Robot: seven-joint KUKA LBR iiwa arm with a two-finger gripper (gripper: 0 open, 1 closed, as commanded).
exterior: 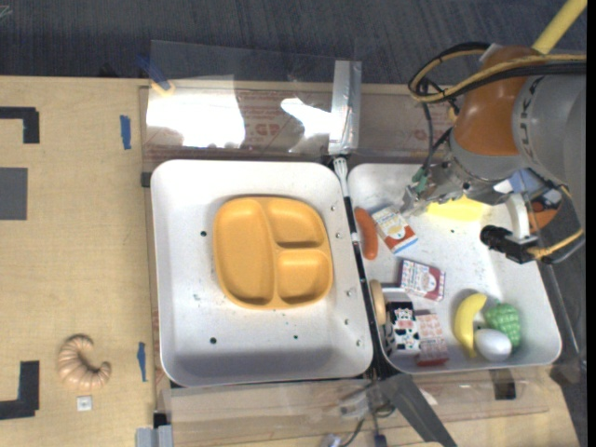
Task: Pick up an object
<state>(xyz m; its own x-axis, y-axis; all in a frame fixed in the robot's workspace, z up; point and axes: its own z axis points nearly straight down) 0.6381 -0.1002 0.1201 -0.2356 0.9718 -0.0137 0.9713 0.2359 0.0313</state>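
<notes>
Gripper (416,194) low over the right bin (535,347), finger state indistinct, carton (394,230) just below

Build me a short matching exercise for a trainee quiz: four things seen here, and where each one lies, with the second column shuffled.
Things:
1. orange divided tray
2. banana
3. croissant
4. gripper

Places:
A. on the wooden bench, left of both bins
B. in the left bin
C. over the right bin's far part
D. in the right bin's near part

Pairs: 1-B, 2-D, 3-A, 4-C
</notes>
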